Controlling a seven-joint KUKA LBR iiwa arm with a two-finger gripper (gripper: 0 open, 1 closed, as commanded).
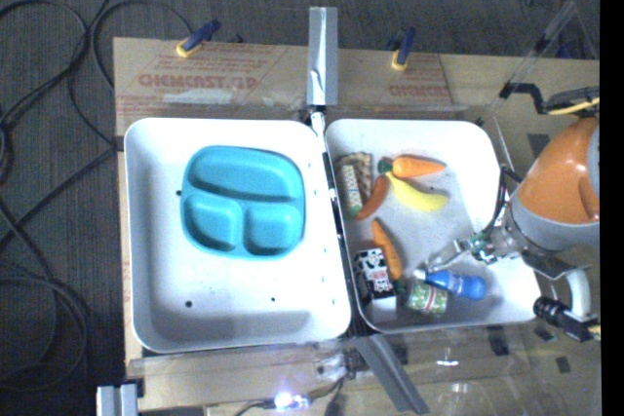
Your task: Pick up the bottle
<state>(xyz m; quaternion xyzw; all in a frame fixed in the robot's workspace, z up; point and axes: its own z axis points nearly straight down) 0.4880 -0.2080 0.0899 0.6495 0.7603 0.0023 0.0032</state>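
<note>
Your bottle, blue with a white cap end, lies on its side near the front edge of the right bin, and the gripper hangs just above and beside it, so you're in the approach step, with nothing seen between the jaws; whether they stand open or closed you cannot tell here. Next you need to centre over the bottle's body and descend. Watch the green-patterned can touching its cap end; the small carrot, the milk carton and banana lie further off.
</note>
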